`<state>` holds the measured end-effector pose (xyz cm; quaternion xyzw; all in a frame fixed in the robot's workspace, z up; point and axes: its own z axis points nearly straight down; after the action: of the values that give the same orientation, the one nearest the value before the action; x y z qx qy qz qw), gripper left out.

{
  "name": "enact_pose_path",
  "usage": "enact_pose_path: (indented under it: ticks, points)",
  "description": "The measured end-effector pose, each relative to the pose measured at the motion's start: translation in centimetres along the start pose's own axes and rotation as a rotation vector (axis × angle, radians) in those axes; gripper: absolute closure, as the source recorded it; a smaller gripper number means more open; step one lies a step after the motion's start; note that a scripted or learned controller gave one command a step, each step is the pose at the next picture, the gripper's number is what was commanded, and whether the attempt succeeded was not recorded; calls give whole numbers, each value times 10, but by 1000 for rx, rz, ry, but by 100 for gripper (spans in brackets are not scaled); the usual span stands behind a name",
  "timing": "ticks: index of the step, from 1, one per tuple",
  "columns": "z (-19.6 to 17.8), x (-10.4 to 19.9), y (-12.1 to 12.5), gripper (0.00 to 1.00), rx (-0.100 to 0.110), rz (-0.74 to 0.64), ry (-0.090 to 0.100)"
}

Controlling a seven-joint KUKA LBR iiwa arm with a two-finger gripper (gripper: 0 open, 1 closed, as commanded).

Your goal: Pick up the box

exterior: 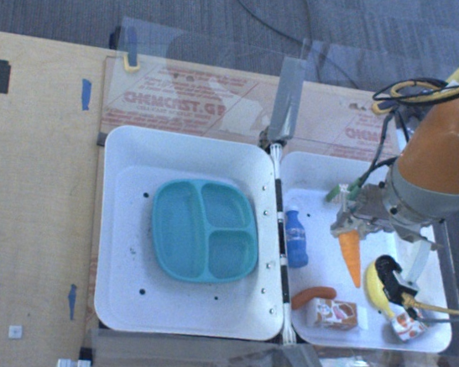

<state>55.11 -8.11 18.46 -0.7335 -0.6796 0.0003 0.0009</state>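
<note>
The box point(336, 315) is a small orange-and-white carton lying near the front edge of the right bin point(432, 338), just below a reddish sausage point(314, 296). My gripper point(353, 221) hangs over the middle of the right bin, right at the thick top end of an orange carrot point(351, 257). It is well behind the box and apart from it. The arm's orange band point(439, 140) and grey wrist hide the bin's back right part.
A blue bottle point(294, 238) lies by the right bin's left wall. A yellow banana point(380, 289) and a small white-and-red packet point(406, 325) sit at the front right. The left bin point(132, 156) holds a teal divided plate point(204, 230). Cables run along the right side.
</note>
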Motion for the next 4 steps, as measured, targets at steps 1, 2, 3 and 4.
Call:
enact_pose_path:
  ticks: [1,2,3,4]
  points:
    - [13,-24,-27,100,1,46,0]
    - [-11,-20,-11,100,-4,-140,-2]
    - [7,-39,8,100,-4,-126,-2]
    - [5,-36,-12,100,-1,-101,0]
